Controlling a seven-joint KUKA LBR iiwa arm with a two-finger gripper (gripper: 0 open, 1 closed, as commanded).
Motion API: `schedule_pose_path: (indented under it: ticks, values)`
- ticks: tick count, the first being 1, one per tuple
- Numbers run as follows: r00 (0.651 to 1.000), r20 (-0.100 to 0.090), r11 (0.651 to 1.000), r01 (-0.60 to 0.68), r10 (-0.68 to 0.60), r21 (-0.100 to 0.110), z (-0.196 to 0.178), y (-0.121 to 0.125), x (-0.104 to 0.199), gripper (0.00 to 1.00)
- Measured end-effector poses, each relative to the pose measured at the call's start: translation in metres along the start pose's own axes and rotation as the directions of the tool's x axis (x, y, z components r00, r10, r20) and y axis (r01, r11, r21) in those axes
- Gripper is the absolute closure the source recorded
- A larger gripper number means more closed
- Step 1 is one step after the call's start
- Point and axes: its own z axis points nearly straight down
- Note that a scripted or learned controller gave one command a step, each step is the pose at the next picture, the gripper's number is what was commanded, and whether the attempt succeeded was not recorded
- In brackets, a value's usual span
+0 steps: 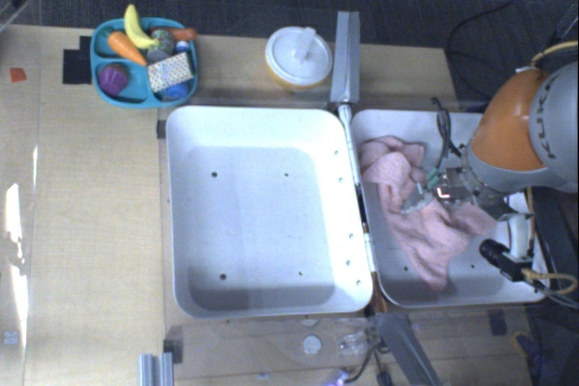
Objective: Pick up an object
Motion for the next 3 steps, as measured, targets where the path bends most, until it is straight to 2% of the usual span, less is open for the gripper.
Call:
schedule_pose_path:
  ticks: [1, 2, 3]
  values:
    - [1.000, 0.003, 1.000, 0.002, -0.002, -0.009, -0.012, 0.004, 0.000, 1.00]
    - [1.000, -0.001, 1.000, 0.000, 0.000, 0.011, -0.087, 0.044, 0.031, 1.00]
    - [1.000, -0.001, 1.000, 0.000, 0.000, 0.011, -0.087, 0.044, 0.031, 0.00]
